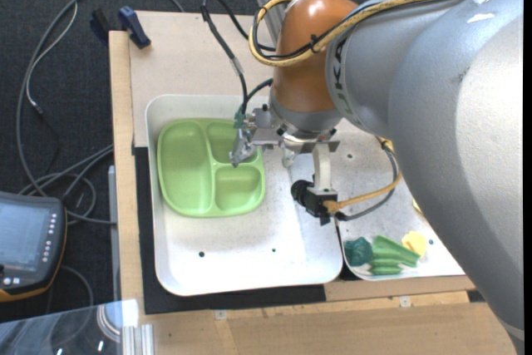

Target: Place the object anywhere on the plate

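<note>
Pincer [243, 147] is hanging over the green divided plate [199, 170], at the plate's 2 o'clock edge; whether it is spread or pinching anything cannot be told. Plate is lying in the left white bin [241, 262], toward its 10 o'clock part. Green object [384, 253] and a small yellow piece [413, 243] are resting in the right bin [366, 162] at its 6 o'clock end, well apart from the plate. Bench [179, 54] is carrying both bins
</note>
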`<action>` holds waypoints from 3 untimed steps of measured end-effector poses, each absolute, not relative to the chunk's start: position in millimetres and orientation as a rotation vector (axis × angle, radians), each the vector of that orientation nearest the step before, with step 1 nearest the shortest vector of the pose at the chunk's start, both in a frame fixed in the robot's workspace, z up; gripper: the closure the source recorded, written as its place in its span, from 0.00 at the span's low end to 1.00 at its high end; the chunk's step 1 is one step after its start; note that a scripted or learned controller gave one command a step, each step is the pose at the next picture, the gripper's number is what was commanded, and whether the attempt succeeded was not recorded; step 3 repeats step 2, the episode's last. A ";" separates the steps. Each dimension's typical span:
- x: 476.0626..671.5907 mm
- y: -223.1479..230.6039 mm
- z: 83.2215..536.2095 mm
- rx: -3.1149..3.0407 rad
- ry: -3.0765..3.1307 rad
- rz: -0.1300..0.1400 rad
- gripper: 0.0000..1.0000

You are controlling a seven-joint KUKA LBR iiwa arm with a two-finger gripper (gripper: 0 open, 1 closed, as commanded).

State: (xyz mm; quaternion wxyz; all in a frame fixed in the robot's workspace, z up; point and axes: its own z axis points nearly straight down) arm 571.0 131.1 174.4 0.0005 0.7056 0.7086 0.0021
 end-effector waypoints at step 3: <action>629.6 231.4 89.6 2.291 2.247 -0.144 0.00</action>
